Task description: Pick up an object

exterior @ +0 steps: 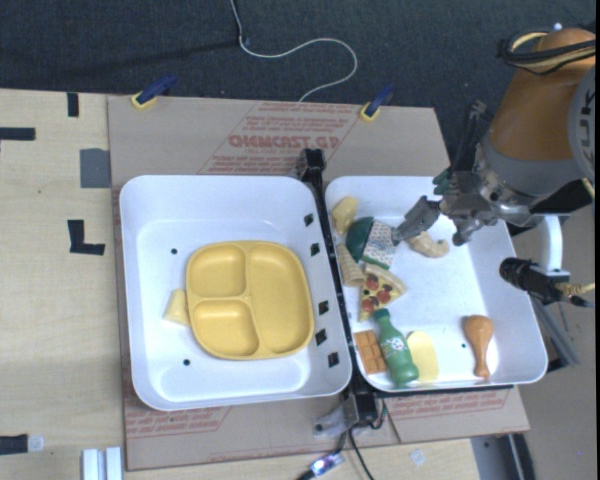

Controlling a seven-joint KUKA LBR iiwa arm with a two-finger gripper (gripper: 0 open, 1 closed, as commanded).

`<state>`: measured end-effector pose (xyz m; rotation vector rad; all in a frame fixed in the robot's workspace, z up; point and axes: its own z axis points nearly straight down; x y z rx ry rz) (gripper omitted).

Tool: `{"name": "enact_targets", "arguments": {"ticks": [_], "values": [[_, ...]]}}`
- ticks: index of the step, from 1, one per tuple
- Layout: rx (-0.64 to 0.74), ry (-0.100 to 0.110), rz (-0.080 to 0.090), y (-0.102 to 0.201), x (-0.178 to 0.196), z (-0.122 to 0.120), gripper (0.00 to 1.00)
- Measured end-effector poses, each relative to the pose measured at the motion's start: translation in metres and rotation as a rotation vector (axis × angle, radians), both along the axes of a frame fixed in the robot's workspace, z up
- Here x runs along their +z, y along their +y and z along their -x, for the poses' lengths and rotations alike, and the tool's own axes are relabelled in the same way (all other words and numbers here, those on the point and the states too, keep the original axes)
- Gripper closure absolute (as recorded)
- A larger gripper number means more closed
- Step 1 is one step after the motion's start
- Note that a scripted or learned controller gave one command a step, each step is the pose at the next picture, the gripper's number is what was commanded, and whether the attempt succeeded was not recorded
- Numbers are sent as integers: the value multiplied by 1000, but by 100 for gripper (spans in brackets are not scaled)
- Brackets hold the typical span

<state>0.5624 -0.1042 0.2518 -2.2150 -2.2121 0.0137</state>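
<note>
pincer (pixel 438 226) hovers open above toys crowding right bin (pixel 510 313).

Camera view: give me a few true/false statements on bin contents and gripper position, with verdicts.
1. The yellow divided plate sits in the left bin. True.
2. The green bottle lies in the left bin. False: it lies in the right bin, near its front edge.
3. The gripper is over the right bin. True.
4. The gripper holds the drumstick. False: the drumstick lies on the bin floor near the front right corner, apart from the gripper.
5. The pizza slice lies on the yellow divided plate. False: it lies in the right bin, just behind the green bottle.
</note>
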Motion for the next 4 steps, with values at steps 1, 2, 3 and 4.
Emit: {"name": "enact_targets", "arguments": {"ticks": [1,2,3,4], "values": [[3,-13,2,0,7,-2,0],[2,-6,2,2,-58,-4,0],[3,-6,1,10,-119,4,0],[2,-18,8,8,-167,3,0]]}}
